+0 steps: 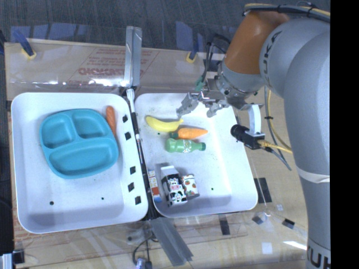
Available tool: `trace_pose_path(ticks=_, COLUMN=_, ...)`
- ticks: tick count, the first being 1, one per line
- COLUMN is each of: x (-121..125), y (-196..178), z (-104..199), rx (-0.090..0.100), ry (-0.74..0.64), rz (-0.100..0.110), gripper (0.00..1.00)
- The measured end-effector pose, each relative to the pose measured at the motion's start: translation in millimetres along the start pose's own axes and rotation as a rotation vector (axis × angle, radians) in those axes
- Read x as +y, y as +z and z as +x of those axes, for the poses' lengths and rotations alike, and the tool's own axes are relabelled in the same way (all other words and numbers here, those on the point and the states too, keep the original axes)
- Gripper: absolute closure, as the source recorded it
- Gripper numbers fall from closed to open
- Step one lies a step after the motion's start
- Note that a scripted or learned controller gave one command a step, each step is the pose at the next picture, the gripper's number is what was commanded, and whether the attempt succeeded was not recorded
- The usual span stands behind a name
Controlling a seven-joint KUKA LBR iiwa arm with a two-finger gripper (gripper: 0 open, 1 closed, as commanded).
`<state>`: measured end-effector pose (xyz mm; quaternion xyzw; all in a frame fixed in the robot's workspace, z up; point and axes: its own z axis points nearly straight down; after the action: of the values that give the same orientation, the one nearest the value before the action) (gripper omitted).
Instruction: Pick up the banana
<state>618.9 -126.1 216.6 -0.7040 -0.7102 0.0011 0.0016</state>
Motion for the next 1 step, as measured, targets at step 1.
trace_pose_path(ticks=1, x=-20.4, y=-27.4, z=-43.0, rx=-0.002, ry=0.125, rz=-0.002, gripper=0.00)
